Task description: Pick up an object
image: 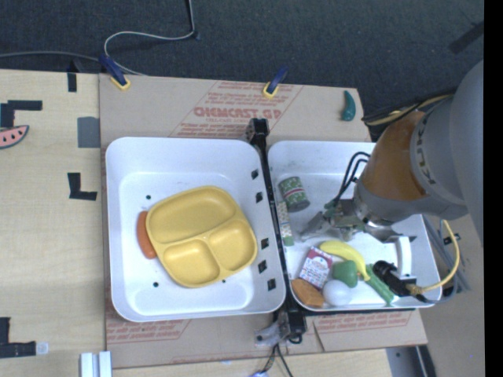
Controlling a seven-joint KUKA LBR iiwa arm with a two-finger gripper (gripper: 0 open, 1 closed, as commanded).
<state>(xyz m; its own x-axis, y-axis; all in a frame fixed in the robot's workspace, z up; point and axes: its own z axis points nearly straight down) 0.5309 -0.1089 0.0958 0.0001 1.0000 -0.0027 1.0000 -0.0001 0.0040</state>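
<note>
Approach step: gripper [328, 217] low in right bin [314, 157], just above banana [346, 254]; jaw state cannot tell; next, descend onto one object.

Red "CHEMCAST GP" print on the cardboard sheet [236, 108]

One fixed camera sits above my bench [55, 210], looking down at a slant. It stands far enough back to take in both white bins: the left bin [126, 163] and the right bin [314, 151], side by side. My arm [424, 163] comes in from the right edge, large and close to the lens.
</note>
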